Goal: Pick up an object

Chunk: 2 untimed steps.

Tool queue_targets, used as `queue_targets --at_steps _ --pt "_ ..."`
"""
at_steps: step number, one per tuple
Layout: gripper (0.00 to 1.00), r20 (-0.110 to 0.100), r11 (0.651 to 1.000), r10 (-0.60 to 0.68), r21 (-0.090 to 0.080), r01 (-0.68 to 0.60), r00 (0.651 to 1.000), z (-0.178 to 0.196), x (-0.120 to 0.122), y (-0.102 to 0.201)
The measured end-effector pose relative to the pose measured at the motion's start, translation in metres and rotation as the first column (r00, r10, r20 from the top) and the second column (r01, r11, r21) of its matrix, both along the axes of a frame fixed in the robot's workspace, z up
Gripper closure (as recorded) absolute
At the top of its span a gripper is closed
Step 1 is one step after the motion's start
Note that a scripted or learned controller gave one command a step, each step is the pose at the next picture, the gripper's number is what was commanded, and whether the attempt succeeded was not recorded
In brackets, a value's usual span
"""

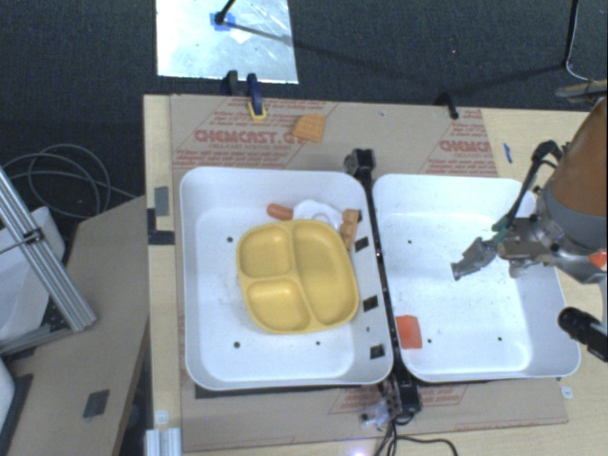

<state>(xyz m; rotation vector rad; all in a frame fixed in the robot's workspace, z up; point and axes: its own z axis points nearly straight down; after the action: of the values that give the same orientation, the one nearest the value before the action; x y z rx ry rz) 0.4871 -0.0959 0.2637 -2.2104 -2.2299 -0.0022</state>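
the end effector (465,265) hangs over the right bin (494,198), and whether it is spread or pressed together i cannot tell. an orange block (408,331) lies near that bin's lower left corner, well apart from it.

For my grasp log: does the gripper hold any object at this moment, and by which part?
Nothing is held. The gripper hangs over the right bin, with nothing between its fingers; the orange block lies apart.
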Motion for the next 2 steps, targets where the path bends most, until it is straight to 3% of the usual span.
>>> queue_targets --at_steps 1,2 --pt "0.00 0.002 1.000 0.007 0.003 -0.007 1.000 -0.001 0.000 0.115" --pt "0.00 0.008 1.000 -0.017 -0.008 0.017 1.000 0.044 0.007 0.002"
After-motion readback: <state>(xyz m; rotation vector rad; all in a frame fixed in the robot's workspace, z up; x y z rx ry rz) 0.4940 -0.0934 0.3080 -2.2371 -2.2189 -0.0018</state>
